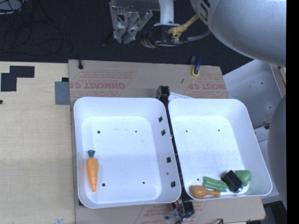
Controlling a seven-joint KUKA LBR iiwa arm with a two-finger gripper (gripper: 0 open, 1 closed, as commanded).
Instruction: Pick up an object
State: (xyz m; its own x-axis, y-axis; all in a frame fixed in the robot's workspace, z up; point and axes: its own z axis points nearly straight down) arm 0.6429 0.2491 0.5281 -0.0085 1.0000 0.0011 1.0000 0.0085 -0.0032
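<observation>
Camera view, top down at a slant. Gripper (127,31) sits at the top of the frame, left of centre, well above the bins and over the dark area behind the bench. Nothing is between its fingers; open or closed, cannot tell, the fingers are a grey blur. The grey arm (243,17) fills the upper right corner, with a yellow cable (184,26) running along the wrist.

Left bin (119,111): one carrot (92,170), orange with a green top, lying in the lower left corner close to the left wall, green end pointing up-frame. Not touching any other item.

Right bin (212,111): a cluster in the lower right corner. The black block (232,180) sits tilted on top of the green items. A green pod-shaped piece (214,184) lies just left of it, touching. A rounder green piece (244,175) is at its right, partly covered by the block. An orange pear-shaped piece (203,192) lies at the lower edge, touching the pod, against the front wall.

Both bins sit side by side on a brown cardboard sheet (140,80), joined along the middle by a black divider strip (169,139). A blue and yellow clamp (196,65) is at the cardboard's upper right edge. Light wooden bench (32,148) is on the left of the frame.

All pickable items are well apart from the gripper.
</observation>
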